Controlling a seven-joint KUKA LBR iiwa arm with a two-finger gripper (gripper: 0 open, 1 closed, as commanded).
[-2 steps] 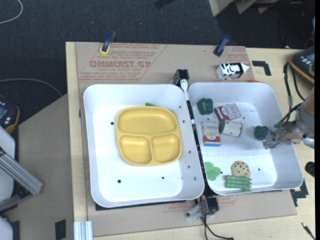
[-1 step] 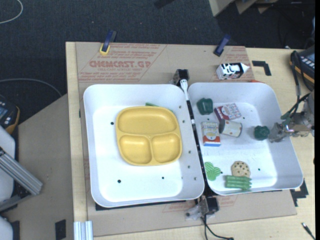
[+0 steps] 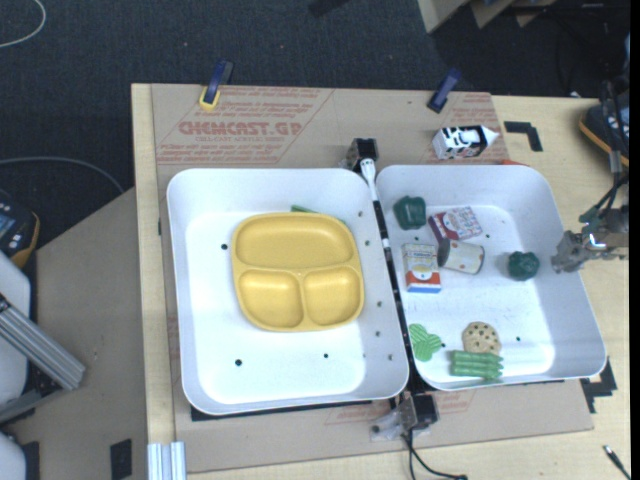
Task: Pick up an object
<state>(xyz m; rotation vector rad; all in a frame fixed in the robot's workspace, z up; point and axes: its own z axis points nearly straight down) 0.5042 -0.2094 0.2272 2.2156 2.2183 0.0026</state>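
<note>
Nothing was lifted yet: I saw my gripper (image 3: 578, 250) at the right bin's (image 3: 560, 353) edge, its grip state unreadable.

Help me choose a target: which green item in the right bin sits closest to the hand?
The dark green round one, near the bin's right wall beside the hand; the other green pieces lie farther left.

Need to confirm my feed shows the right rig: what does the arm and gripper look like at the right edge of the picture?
Little of it shows. The gripper is a small grey metal piece with dark parts, reaching over the right rim of the right bin. Thin dark cables or rods rise from it toward the frame edge. Higher at that edge sits a dark part with an orange strip. The markings are too blurred to read.
</note>
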